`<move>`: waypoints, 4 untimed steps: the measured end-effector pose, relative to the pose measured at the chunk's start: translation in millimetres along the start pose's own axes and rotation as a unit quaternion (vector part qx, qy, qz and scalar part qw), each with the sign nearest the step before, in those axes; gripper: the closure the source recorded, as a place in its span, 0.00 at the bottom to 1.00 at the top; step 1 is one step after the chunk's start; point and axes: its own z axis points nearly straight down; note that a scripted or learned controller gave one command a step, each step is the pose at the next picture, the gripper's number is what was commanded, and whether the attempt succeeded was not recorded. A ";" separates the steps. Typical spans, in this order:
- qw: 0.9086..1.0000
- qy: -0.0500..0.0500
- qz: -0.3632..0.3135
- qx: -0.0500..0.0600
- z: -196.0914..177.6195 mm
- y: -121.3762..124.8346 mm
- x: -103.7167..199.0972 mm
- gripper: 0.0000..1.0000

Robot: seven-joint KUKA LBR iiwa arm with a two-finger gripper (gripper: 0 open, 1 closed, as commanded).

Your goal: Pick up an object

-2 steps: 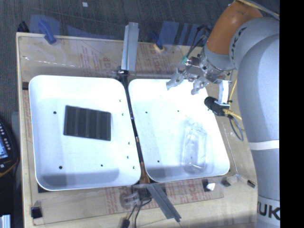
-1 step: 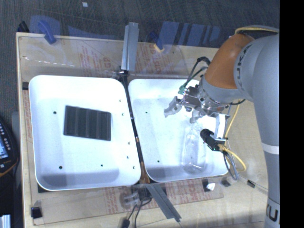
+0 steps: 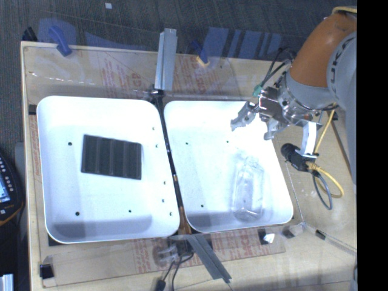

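Note:
A clear plastic bottle [image 3: 248, 187] lies in the right bin [image 3: 200, 162], toward its near right corner, hard to make out against the white. A flat black ribbed rectangle [image 3: 112, 156] lies in the middle of the left bin [image 3: 54, 132]. My gripper [image 3: 256, 123] hangs over the far right part of the right bin, above and beyond the bottle. Its two fingers stand spread apart with nothing between them.
A metal bar [image 3: 165, 59] stands upright behind the seam between the bins. Blue clamps [image 3: 60, 38] sit along the bench's far edge. A yellow cable [image 3: 327, 180] loops on the bench right of the right bin.

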 end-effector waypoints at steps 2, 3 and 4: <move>1.000 0.000 -0.002 0.001 -75.6 -64.6 18.2 0.00; 0.999 0.000 -0.034 -0.001 -106.3 -55.2 -20.7 0.00; 0.996 0.000 -0.084 0.001 -36.4 -45.7 -17.3 0.00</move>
